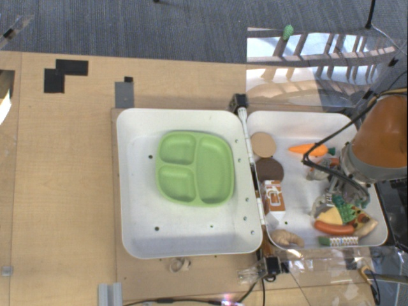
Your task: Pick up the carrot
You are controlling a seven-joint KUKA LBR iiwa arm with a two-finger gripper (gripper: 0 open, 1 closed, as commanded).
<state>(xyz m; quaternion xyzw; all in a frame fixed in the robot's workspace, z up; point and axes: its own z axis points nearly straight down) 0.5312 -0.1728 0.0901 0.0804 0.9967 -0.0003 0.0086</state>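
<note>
The carrot [306,150] is small and orange with a green top. It lies in the right bin [290,129] near the far wall, pointing left. My gripper [329,193] hangs over the right side of that bin, below the orange band of the arm [381,136]. It sits nearer the camera than the carrot and apart from it, above a heap of toy food. Dark cables cross between the carrot and the gripper.
The right bin also holds a tan disc [262,145], a brown disc [268,169], a small packet [274,197], a yellow wedge [329,217], a red sausage [334,229] and a beige lump [287,238]. A green divided plate [194,167] lies in the left bin [137,234].
</note>
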